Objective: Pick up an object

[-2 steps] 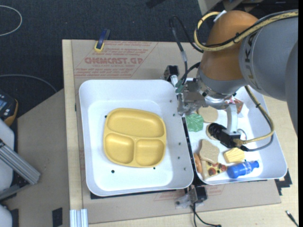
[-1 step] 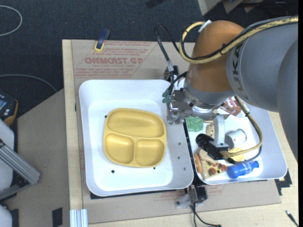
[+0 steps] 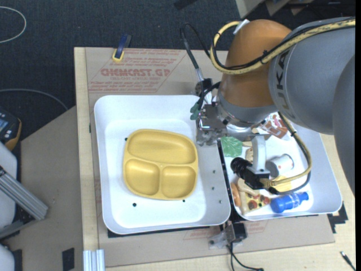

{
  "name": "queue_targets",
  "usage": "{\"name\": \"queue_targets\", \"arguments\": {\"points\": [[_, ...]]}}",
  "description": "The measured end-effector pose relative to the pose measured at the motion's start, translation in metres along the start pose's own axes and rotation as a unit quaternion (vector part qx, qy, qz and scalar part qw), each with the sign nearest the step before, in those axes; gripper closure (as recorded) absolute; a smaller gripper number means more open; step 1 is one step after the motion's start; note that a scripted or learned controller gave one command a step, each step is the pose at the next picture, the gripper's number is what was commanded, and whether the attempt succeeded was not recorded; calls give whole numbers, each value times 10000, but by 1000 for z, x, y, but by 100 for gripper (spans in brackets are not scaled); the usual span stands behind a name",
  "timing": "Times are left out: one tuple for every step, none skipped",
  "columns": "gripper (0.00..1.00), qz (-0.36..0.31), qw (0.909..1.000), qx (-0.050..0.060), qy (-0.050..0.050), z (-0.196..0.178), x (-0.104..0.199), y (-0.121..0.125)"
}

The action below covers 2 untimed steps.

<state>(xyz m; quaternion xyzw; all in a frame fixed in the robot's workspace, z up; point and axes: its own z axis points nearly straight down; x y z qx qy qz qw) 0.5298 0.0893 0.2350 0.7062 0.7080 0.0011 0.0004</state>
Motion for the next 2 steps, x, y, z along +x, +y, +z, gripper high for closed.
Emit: {"name": "queue_targets", "arguments": {"points": [[100,17,10000,35,-6,19,-5,-6],[100,15,10000,-1,-4,8,-10,-6]]}}
